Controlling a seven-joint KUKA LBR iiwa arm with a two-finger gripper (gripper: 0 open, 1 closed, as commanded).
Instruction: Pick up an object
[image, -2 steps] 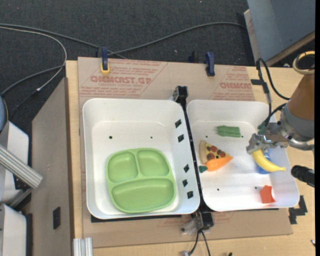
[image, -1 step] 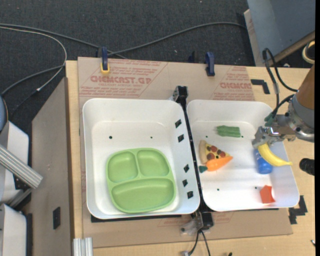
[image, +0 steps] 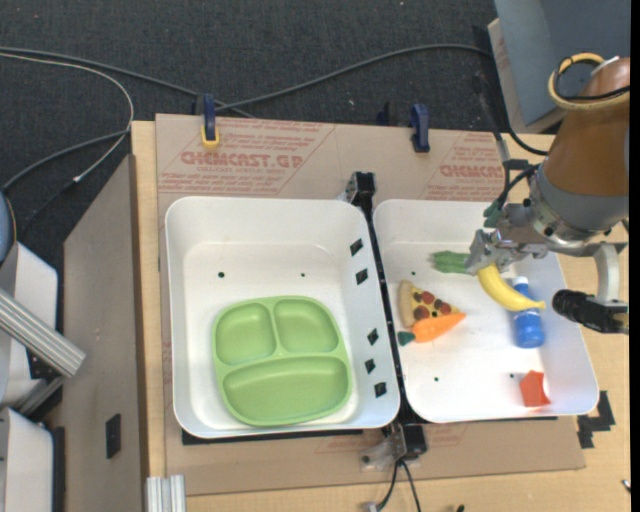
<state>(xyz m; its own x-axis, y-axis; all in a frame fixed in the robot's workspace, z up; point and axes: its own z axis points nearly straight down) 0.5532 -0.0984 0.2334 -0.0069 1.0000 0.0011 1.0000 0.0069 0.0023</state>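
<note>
**Gripper low over the right bin, above banana and green piece**

The gripper (image: 490, 250) hangs at the upper middle of the right bin (image: 560, 400), its metal fingers pointing down beside the top end of a yellow banana (image: 503, 288); whether they are spread or closed cannot be told, since the wrist hides them from this slant. The banana lies on the bin floor, slanting down to the right. Just left of the gripper lies a small green piece (image: 450, 263), possibly a toy vegetable. The banana's lower end touches or overlaps a blue and white bottle (image: 526, 322). Left of these, near the dividing wall, a pizza slice (image: 417, 300) lies against an orange carrot (image: 438, 326). A small red-orange block (image: 534, 388) sits apart, near the bin's lower right corner. The grey arm with its orange band (image: 590, 150) enters from the right, covering the bin's upper right corner. The left bin (image: 190, 260) holds a green divided plate (image: 283, 358).
</note>
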